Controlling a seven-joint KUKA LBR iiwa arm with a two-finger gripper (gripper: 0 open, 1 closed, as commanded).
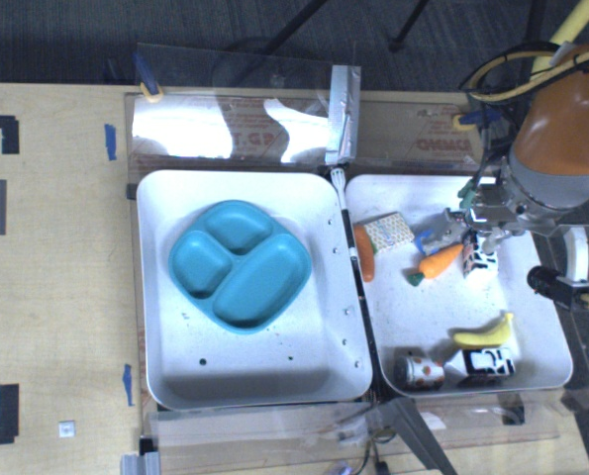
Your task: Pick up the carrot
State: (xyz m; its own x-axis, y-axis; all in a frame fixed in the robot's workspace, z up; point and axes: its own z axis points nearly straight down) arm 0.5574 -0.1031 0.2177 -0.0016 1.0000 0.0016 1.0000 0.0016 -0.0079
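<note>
- The carrot (439,263) lies in the right bin (541,339), toward its far edge, green tip pointing at the near-left corner.
- The gripper (477,236) hovers just beside its thick end; whether it is apart or together I cannot tell.
- Probably light, stiff, smooth plastic: grasp across the orange middle.

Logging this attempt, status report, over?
Gripper over right white bin, fingers unclear. Orange toy carrot lying beside it, not seen held. Blue-grey object close behind carrot.
</note>
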